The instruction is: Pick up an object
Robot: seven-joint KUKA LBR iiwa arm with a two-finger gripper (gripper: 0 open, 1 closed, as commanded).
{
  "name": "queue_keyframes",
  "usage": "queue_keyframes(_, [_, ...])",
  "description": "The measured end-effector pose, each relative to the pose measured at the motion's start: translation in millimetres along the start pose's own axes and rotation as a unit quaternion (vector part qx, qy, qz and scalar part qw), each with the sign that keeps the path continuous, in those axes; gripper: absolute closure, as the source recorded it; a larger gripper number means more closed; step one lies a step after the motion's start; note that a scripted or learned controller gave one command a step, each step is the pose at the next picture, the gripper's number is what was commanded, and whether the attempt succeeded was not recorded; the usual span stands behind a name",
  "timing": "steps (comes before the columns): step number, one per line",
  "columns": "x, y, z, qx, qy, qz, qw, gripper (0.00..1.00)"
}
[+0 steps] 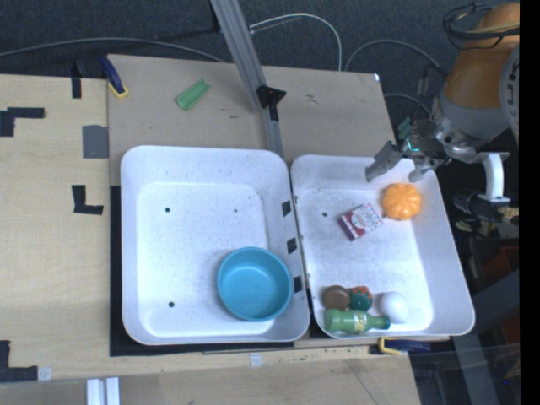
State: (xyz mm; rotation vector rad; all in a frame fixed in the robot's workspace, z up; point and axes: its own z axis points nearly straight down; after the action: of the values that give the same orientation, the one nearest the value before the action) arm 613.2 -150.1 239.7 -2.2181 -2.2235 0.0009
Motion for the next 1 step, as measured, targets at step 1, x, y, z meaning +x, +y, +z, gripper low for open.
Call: queue_keyframes(1, [0.0, 0.0, 0.0, 0.0, 0.0, 0.0, 1.0, 0.0])
